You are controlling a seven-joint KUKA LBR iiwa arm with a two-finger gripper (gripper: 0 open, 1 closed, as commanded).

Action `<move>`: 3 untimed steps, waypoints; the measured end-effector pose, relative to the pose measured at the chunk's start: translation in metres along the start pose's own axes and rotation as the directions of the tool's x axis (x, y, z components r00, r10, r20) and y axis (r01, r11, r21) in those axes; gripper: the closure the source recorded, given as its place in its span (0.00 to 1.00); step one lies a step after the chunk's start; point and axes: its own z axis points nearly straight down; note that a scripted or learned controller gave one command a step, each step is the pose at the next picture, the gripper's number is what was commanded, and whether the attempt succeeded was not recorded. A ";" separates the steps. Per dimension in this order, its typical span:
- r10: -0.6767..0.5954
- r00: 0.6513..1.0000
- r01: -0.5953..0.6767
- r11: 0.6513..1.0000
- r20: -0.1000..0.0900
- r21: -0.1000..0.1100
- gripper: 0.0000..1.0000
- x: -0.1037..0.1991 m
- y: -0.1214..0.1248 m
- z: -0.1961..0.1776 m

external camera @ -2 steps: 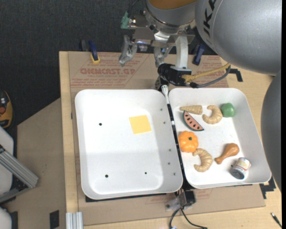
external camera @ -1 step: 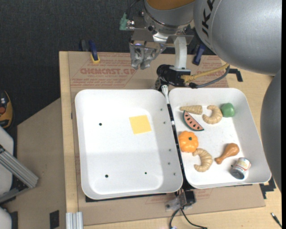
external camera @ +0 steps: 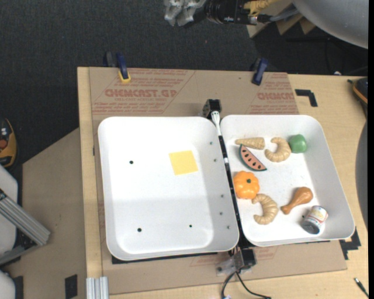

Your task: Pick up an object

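Observation:
The left bin point(external camera: 117, 193) holds a flat yellow square point(external camera: 183, 162) near its middle. In the right bin point(external camera: 333, 193) lie a watermelon slice point(external camera: 251, 157), an orange pumpkin point(external camera: 246, 184), a green block point(external camera: 297, 143), a chicken drumstick point(external camera: 297, 200), a small can point(external camera: 314, 220), a pale cone-shaped pastry point(external camera: 250, 142) and two croissants point(external camera: 279, 149) point(external camera: 266, 208). My gripper point(external camera: 180, 11) hangs at the top edge of the camera view, above the dark floor and well behind both bins. It is far from every object, and nothing is seen in it.
The bins sit on a brown board point(external camera: 87, 117) held by two blue clamps point(external camera: 123, 69) point(external camera: 259, 69) at its far edge. The grey arm point(external camera: 339, 17) crosses the top right corner. A metal frame point(external camera: 23, 222) stands at the left.

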 end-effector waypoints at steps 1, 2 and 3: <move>0.006 1.000 -0.006 0.999 0.010 0.033 1.00 -0.003 -0.044 0.108; 0.003 1.000 -0.003 0.999 0.015 0.046 1.00 -0.003 -0.183 0.283; 0.005 1.000 -0.005 1.000 0.003 0.011 1.00 -0.003 -0.154 0.190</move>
